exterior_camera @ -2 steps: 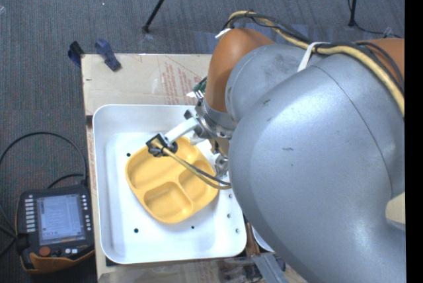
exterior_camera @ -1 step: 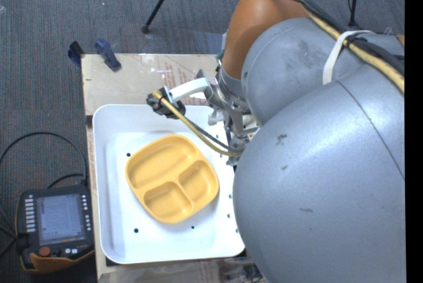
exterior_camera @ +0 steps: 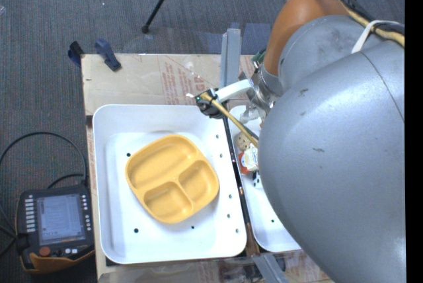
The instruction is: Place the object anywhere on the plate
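A yellow plastic plate with three compartments [exterior_camera: 172, 178] was seen lying flat in the left shallow white bin [exterior_camera: 112, 123], roughly central, nothing on it. Just right of it, the dividing edge between the bins was crossed by a thin yellowish rod or cable [exterior_camera: 228, 115] running at a slant from a small dark fitting.

In the right shallow white bin [exterior_camera: 281, 239], near its left wall, a small white-and-red item [exterior_camera: 249, 159] was partly seen; this was judged to be the object for the task, though it was mostly covered and could not be identified. It was well apart from the plate, in the other bin.

Further right, the grey arm [exterior_camera: 337, 156] with its orange band [exterior_camera: 301, 14] blocked most of that bin. The claw was hidden behind the arm, so whether it was open, closed or gripping anything could not be told.

The step was judged to be the pick, not yet confirmed. For it to be done well, the item would have to be seen held before any transfer, lifted clear of both bin walls, carried left and released low over any compartment.
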You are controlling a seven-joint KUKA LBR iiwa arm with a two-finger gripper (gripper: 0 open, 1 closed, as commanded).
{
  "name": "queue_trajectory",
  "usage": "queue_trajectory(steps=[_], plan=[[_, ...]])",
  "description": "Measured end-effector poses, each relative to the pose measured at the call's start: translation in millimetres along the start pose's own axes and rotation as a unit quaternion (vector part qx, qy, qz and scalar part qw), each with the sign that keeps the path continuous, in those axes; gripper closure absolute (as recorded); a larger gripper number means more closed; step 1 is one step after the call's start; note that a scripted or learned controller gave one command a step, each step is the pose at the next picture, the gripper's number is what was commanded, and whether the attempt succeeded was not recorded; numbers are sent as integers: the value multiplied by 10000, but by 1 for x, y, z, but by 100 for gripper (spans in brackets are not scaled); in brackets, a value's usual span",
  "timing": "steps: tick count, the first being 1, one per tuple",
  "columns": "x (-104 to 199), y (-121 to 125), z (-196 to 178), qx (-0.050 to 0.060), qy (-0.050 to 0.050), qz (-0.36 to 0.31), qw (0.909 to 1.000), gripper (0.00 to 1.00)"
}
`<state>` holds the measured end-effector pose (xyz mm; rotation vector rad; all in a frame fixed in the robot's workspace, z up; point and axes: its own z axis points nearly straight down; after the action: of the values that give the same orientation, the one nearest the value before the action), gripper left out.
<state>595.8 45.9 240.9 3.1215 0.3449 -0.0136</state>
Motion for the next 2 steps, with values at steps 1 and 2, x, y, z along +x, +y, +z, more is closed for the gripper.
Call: queue_trajectory(steps=[1,2], plan=[[0,-1,0,1,0,-9,10000,0],[0,-1,0,1,0,-9,10000,0]])
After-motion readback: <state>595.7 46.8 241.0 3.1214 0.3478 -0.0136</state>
